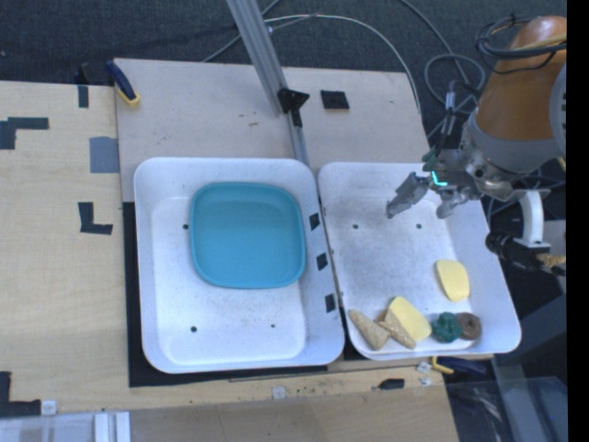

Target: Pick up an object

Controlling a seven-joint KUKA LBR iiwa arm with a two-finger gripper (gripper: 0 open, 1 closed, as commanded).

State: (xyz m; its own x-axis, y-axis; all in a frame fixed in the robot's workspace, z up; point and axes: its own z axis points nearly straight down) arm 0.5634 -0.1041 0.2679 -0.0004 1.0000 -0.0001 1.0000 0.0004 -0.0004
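I see the surface (pixel 212 109) carrying two shallow white bins side by side. The left bin (pixel 166 330) holds a large blue plate (pixel 247 235), lying flat near its middle. The right bin (pixel 368 247) is speckled, and its objects cluster along the near edge: a yellow wedge (pixel 408 319) touching a tan bread-like piece (pixel 369 330), a small dark green object (pixel 447 327) just beside a brown ring (pixel 469 325), and a pale yellow oval (pixel 452 279) a little apart toward the right wall. My arm (pixel 520 99) reaches in from the right, with the pincer (pixel 425 198) over the bin's far right corner, fingers spread wide with nothing between them, well apart from the objects.
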